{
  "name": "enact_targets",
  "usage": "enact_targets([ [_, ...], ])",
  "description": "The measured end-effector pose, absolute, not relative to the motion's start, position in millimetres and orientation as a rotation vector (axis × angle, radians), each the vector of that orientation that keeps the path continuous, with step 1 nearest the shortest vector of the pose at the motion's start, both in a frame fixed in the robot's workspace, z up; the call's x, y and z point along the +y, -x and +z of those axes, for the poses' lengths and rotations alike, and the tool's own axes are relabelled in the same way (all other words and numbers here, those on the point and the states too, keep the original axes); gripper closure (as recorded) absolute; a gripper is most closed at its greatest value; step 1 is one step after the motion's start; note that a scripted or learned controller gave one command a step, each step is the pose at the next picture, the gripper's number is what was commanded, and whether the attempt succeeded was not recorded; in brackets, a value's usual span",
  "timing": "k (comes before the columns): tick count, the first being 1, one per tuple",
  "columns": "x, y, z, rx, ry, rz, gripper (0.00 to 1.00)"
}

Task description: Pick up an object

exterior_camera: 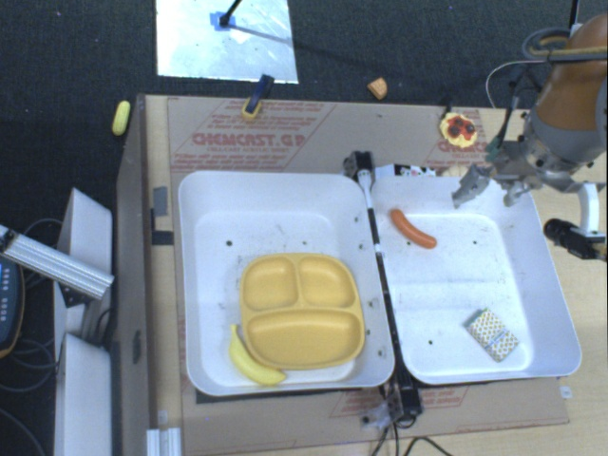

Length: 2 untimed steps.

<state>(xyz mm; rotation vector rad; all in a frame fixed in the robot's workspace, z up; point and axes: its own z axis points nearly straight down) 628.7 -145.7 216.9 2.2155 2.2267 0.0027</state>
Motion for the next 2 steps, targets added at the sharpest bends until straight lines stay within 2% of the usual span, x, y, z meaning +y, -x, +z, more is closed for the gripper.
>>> enact_targets([
  [1, -103.1, -654.2, 167.1, 2.227, -2.216, 0.002, 0.0],
  [2, -83.2, -665.0, 82.9, 2.228, -2.218, 0.0, 0.0],
])
